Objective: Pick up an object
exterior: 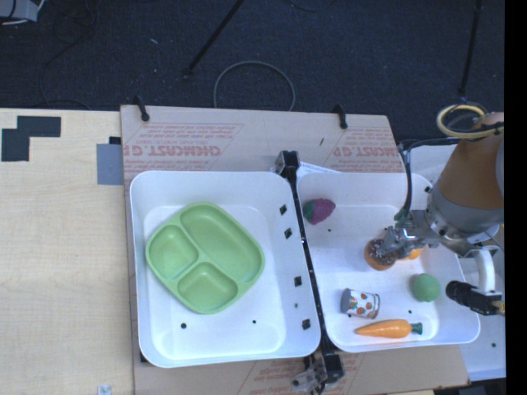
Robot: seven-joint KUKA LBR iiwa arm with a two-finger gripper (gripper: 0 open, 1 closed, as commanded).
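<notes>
Dark carpet lies behind the surface (66, 220), which carries two white bins. Left bin (165, 189) holds a green plate (204, 256). Right bin (362, 220) holds a purple toy (319, 210), cup (360, 304), carrot (384, 328), green ball (426, 287) and a brown object (380, 256). The gripper (395, 243) sits on that brown object; whether it grips, I cannot tell. Risk: a shallow hold could let it slip or tip away.

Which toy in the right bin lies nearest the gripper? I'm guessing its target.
The brown round toy, right at the gripper. The green ball, cup, carrot and purple toy all lie farther off.
</notes>
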